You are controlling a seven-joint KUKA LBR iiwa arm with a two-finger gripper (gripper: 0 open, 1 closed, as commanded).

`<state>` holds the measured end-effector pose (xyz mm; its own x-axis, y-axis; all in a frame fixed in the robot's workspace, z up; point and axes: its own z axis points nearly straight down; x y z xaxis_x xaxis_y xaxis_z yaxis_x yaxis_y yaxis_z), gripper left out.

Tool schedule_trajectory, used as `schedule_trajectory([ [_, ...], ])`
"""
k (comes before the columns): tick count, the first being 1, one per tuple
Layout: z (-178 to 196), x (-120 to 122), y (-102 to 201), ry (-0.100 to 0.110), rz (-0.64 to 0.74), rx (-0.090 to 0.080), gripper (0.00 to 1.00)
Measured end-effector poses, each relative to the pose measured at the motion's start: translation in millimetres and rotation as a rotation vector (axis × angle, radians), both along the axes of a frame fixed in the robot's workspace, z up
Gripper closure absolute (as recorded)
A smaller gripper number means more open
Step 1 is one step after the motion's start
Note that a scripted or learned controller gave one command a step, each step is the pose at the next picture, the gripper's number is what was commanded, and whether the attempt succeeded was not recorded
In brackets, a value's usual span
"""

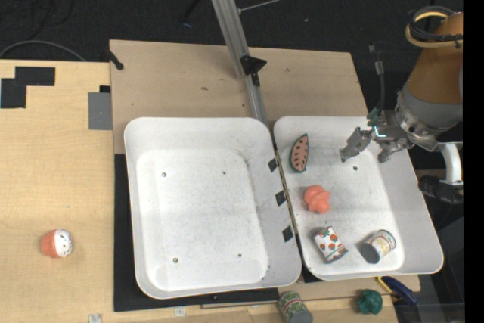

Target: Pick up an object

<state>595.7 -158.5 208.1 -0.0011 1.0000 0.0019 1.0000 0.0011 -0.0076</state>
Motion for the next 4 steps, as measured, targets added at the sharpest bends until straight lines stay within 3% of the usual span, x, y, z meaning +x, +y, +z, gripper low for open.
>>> schedule_trajectory([
  [1, 3, 1, 0, -0.005, 0.000, -0.001, 0.00],
  [2, -52, 10, 0, 0.000, 0.000, 0.000, 0.00],
  [3, -114, 2, -2, 0.001, -0.001, 0.000, 0.00],
  [4, -117, 2, -1, -0.004, -0.003, -0.001, 0.00],
])
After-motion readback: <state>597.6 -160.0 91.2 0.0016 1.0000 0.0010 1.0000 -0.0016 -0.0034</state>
